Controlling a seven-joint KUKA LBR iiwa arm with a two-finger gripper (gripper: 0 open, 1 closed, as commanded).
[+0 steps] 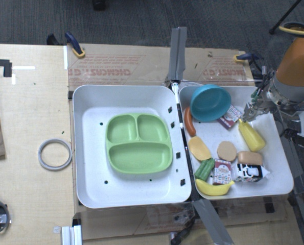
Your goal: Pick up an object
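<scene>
Objects: I see the things to pick crowded in the right bin (pixel 282 185), none of them lifted
Yellow bottle (pixel 251 136): it lies tilted near the bin's right side, just below and beside the gripper
Gripper (pixel 250 111): I see it low over the upper right part of the right bin, near the bottle's top end; I cannot tell how its hand is set, and nothing shows in it
Blue bowl (pixel 210 102): tipped on its side at the top of the right bin, left of the gripper
Small packet (pixel 230 117): tucked at the bowl's lower right edge, between the bowl and the bottle
Sausage (pixel 190 122): orange-red, along the bin's left wall under the bowl
Middle row: a yellow wedge (pixel 199 148), a round biscuit (pixel 226 150) and a tan bread piece (pixel 250 158)
Bottom row: a cucumber (pixel 205 169), a red and white carton (pixel 223 173), a black and white carton (pixel 251 172), and a banana (pixel 213 188) by the front wall
Arm (pixel 294 68): I see it coming in from the right, orange band above the wrist
Left bin (pixel 85 147): holds a green divided plate (pixel 139 143), lying flat
Bench: a grey ring (pixel 55 153) lies left of the left bin, well apart from it
</scene>
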